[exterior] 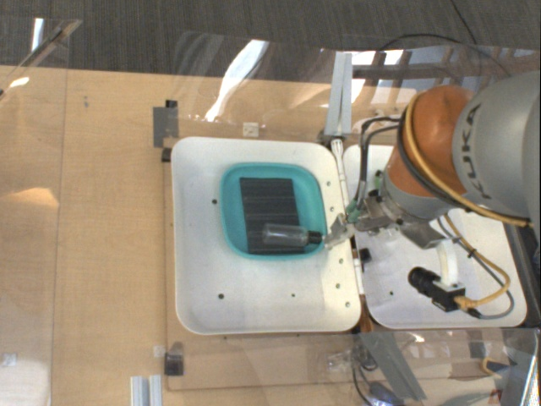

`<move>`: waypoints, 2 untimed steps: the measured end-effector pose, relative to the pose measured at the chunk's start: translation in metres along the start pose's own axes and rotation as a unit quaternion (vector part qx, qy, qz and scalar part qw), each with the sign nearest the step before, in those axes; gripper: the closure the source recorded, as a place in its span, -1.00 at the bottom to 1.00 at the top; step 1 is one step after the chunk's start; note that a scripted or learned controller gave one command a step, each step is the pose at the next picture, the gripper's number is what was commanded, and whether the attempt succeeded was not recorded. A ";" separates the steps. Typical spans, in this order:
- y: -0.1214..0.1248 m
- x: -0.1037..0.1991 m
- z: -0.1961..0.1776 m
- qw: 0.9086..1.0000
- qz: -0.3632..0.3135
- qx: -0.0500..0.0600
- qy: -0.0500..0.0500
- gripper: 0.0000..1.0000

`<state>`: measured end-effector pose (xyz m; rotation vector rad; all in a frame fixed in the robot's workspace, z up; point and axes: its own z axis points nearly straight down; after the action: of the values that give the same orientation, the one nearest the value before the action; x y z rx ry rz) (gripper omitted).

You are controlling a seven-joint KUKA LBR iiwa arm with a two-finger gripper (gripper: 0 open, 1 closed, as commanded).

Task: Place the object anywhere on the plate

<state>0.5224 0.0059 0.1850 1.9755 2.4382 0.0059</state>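
A teal square plate lies in the left white bin. A dark ribbed rectangle covers the plate's middle. A small grey, see-through cylinder lies on its side on the plate's front right part, its dark end pointing right. My gripper hangs at the plate's right rim, close to that dark end, just over the wall between the two bins. The arm's grey and orange wrist hides most of the gripper body.
The right white bin lies under the arm. A black part with a yellow cable and a small white piece show over it. A metal post stands behind the bins.
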 end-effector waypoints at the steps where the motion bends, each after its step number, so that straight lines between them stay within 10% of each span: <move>1: 0.075 -0.041 -0.024 0.998 -0.055 -0.001 -0.001 -1.00; 2: 0.048 -0.111 0.028 0.999 -0.042 0.001 0.000 -1.00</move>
<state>0.5923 -0.0926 0.1574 1.8708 2.5202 0.0020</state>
